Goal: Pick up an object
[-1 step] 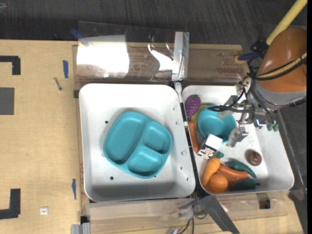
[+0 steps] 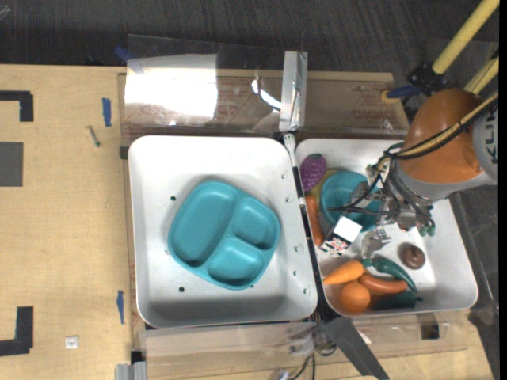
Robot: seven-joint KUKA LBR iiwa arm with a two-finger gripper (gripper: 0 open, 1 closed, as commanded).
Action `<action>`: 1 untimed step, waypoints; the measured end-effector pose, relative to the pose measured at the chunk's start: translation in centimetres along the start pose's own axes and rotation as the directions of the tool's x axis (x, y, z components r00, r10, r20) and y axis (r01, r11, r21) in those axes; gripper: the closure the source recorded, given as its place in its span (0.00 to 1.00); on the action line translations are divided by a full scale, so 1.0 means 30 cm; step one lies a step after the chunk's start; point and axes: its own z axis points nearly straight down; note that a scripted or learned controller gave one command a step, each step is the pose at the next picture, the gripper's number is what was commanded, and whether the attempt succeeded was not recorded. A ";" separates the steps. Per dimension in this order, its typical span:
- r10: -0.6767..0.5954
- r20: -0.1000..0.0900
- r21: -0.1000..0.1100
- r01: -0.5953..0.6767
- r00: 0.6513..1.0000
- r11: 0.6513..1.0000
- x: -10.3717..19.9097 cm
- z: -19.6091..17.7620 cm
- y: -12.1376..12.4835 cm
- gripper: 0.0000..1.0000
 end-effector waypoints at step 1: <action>-0.070 0.001 0.002 0.070 0.998 0.998 -0.103 0.025 0.053 0.00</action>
